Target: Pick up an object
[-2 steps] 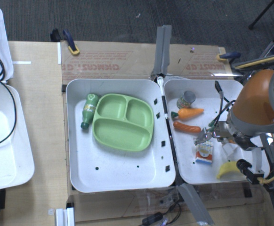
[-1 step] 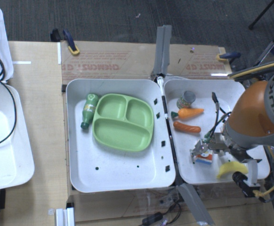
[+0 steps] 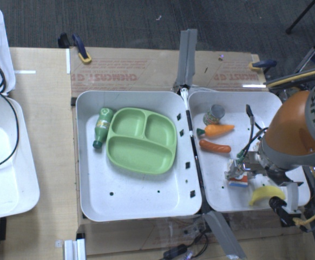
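Note:
My gripper (image 3: 235,172) hangs low over the right bin (image 3: 217,199), at the end of the grey arm with the orange band (image 3: 293,126). Directly below it lies a small red, white and blue box (image 3: 238,182), partly covered by the gripper. A yellow banana (image 3: 264,194) rests just right of the box. Farther back sit a red sausage-shaped toy (image 3: 215,147), an orange carrot (image 3: 220,129) and a grey can (image 3: 217,111).
The left bin (image 3: 130,199) holds a green divided plate (image 3: 142,140) and a green bottle (image 3: 101,127) lying beside the plate's left edge. A raised divider (image 3: 190,145) separates the two bins. Black cables (image 3: 250,137) trail from the arm over the right bin.

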You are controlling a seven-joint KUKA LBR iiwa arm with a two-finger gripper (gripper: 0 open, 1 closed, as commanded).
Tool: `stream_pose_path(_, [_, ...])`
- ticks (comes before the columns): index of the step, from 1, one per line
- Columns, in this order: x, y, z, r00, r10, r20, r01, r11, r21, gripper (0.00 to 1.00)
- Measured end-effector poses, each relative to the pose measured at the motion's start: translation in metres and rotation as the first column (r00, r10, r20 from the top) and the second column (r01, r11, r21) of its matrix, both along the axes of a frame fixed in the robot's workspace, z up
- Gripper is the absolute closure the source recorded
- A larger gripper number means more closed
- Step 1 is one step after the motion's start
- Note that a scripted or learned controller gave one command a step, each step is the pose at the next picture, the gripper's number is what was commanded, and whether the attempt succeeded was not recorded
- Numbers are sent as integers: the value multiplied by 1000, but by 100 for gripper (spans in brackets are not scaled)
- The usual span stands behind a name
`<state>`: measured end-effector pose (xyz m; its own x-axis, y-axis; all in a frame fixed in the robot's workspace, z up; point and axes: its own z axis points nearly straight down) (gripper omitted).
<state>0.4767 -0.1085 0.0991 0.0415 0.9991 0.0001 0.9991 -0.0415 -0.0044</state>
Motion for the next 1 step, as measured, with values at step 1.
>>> stream_pose_path(1, [1,68,91,1000,30,2,-30,1000,-1,100])
